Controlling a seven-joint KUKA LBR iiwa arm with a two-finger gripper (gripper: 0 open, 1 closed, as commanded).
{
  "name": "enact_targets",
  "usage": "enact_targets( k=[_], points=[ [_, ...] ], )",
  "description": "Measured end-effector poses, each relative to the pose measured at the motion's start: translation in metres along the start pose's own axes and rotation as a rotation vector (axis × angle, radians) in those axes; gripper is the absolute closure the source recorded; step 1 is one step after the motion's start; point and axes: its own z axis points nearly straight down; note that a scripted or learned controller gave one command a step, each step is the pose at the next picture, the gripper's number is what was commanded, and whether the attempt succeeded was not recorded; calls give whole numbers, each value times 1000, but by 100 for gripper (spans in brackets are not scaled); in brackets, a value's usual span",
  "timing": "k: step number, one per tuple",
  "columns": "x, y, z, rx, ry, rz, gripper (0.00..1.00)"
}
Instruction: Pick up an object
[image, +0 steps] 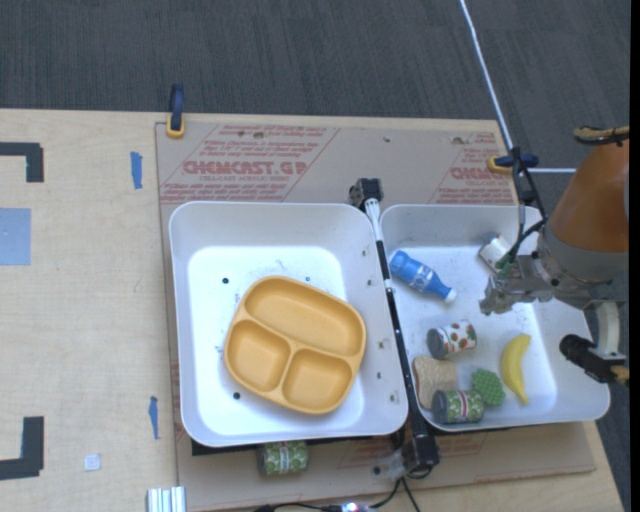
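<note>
1 gripper (503, 296) is all I've got, low over the right bin (590, 405); can't tell how it's set. Nearest pick is the banana (515, 366), just below-right of me, long axis approx vertical in view (tip curling). Bottle (419, 275) lies left. Board (245, 165) reads "CHEMCAST GP".

Glossy plastic tray (295, 345) — pale wood bench (75, 330)
</note>
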Motion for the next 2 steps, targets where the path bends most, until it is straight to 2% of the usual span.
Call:
enact_targets(
  k=[1,2],
  points=[
    [-33,-4,-27,-1,-1,0,100],
    [-33,-4,-27,-1,0,-1,0]
  ],
)
